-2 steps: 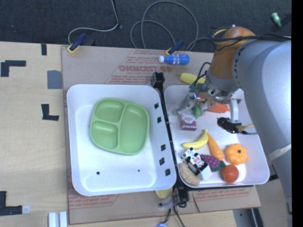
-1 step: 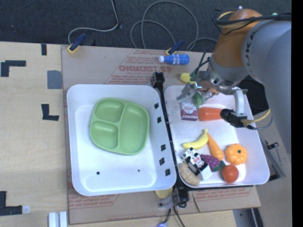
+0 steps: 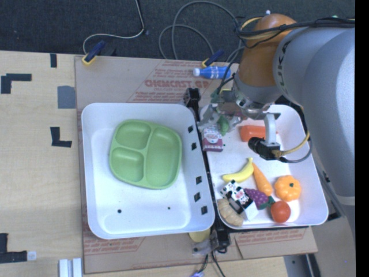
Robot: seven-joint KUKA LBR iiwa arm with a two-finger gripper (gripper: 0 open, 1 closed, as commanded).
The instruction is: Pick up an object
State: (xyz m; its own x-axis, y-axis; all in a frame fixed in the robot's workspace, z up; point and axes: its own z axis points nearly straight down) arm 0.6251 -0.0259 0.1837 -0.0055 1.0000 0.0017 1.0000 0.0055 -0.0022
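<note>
Nearest, along the front edge of the right bin point(image 3: 311, 215): a tan biscuit-like piece point(image 3: 229, 212), a black-and-white cow-patterned toy point(image 3: 235, 194), a purple wedge point(image 3: 258, 197), a red tomato point(image 3: 281, 211) and an orange pumpkin point(image 3: 287, 187), all crowded close together. Just behind them, a carrot point(image 3: 262, 179) lying slantwise and a yellow banana point(image 3: 240, 171) curving toward the bin's middle. Farther back, an orange-red block point(image 3: 252, 133) near the rear wall. Beside the divide between the bins, a small pouch point(image 3: 212, 138) with a red-and-white label, print too small to read, lying right below the tool point(image 3: 222, 122). Whether clenched or released, cannot tell; tips lost in clutter and shadow, possibly touching the pouch.

In the left bin point(image 3: 98, 212), a pale green divided plate point(image 3: 145, 153) with three compartments, resting flat toward the rear.

Beneath both bins, a cardboard sheet point(image 3: 155, 85) on the table point(image 3: 34, 166), with red print reading partly "CHEMCAST". Beyond, a blue-capped bottle point(image 3: 212, 71) lying on the cardboard's far edge, and two clamps point(image 3: 92, 53) with yellow and blue grips.
</note>
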